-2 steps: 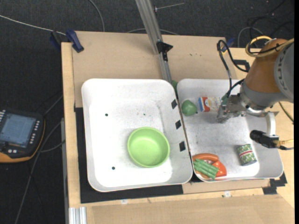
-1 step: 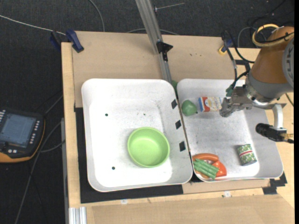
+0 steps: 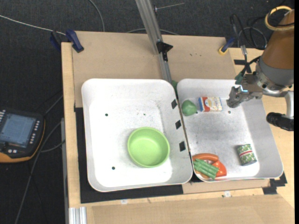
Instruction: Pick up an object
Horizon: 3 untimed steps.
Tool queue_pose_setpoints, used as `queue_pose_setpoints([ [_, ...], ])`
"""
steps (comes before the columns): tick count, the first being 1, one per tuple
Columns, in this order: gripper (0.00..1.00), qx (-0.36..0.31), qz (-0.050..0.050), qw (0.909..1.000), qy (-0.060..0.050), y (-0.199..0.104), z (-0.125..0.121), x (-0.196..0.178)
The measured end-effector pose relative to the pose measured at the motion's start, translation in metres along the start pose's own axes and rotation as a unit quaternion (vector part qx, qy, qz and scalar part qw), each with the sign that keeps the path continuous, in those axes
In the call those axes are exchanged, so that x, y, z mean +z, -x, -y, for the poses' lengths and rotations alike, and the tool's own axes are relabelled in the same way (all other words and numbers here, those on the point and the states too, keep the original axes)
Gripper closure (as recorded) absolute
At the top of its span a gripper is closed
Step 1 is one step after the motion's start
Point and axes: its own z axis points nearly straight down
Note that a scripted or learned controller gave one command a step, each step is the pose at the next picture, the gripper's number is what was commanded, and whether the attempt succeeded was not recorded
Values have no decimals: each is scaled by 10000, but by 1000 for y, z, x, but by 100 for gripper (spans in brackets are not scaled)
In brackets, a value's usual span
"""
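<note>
Nothing is yet picked up: the gripper [image 3: 235, 100] is held over the right bin [image 3: 261, 125], just beside the carton [image 3: 210, 104], whether its jaws are apart cannot be told, and the grasp and lift are left.

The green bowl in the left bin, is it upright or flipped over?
Upright: the green bowl shows its open hollow and rim facing up, resting on the left bin floor.
</note>
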Motion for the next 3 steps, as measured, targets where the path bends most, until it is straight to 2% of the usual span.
queue_pose_setpoints([
  [1, 100, 1, -3, 10000, -19, 0, 0, -10],
  [2, 100, -14, -8, 10000, -27, -46, 12, -6],
  [3, 100, -16, -7, 10000, -24, -105, 12, -4],
])
